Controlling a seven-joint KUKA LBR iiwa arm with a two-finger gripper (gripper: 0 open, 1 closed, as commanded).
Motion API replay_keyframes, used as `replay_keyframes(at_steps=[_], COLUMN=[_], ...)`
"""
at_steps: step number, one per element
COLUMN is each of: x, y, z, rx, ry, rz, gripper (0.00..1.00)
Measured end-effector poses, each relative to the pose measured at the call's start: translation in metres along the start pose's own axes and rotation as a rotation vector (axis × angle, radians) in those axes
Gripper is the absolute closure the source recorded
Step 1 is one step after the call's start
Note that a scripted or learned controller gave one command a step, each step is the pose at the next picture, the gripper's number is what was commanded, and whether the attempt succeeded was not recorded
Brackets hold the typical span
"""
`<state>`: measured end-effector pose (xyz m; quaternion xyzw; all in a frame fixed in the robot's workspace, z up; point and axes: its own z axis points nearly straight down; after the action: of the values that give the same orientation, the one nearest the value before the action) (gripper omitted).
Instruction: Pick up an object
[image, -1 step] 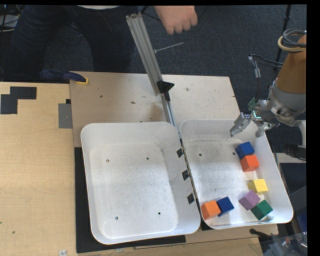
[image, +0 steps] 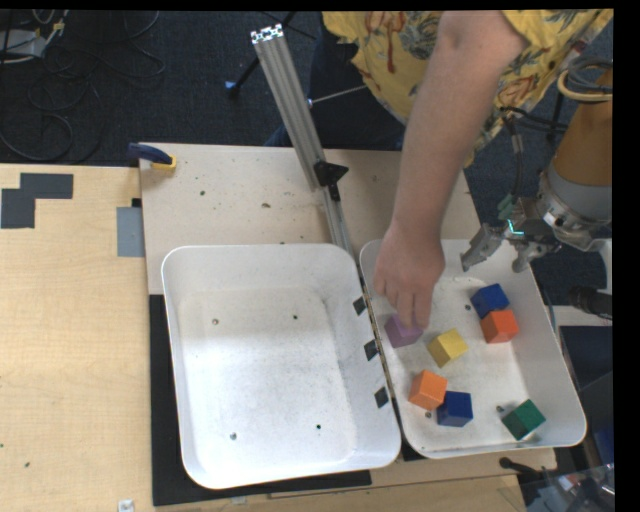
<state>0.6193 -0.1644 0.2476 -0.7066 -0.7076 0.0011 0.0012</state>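
The right bin (image: 566, 392) holds several small blocks: a blue cube (image: 489, 298), a red-orange cube (image: 499, 325), a yellow cube (image: 448, 346), an orange cube (image: 428, 389), a second blue cube (image: 454, 408) and a green cube (image: 523, 418). A purple block (image: 403, 331) lies at the bin's left side, partly under a person's hand (image: 405, 280). My gripper (image: 498, 252) hangs over the bin's far right part, above and behind the first blue cube. It is open, with nothing between its fingers.
A person's bare arm (image: 435, 160) reaches down from the top into the right bin, left of my gripper. The left bin (image: 172, 268) lies beside it. A slanted aluminium pole (image: 298, 115) runs down to the bins' divide. A blue clamp (image: 152, 156) sits at the bench's far left.
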Motion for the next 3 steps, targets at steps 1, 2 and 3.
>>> replay_keyframes(at_steps=[1,2,3], x=[-0.002,-0.001,0.000], y=[0.004,0.002,0.002], z=[0.063,0.128,0.158], rx=[0.005,0.007,0.000], ry=[0.001,0.002,0.000], rz=[0.001,0.002,0.003], gripper=[0.00,0.00,0.00])
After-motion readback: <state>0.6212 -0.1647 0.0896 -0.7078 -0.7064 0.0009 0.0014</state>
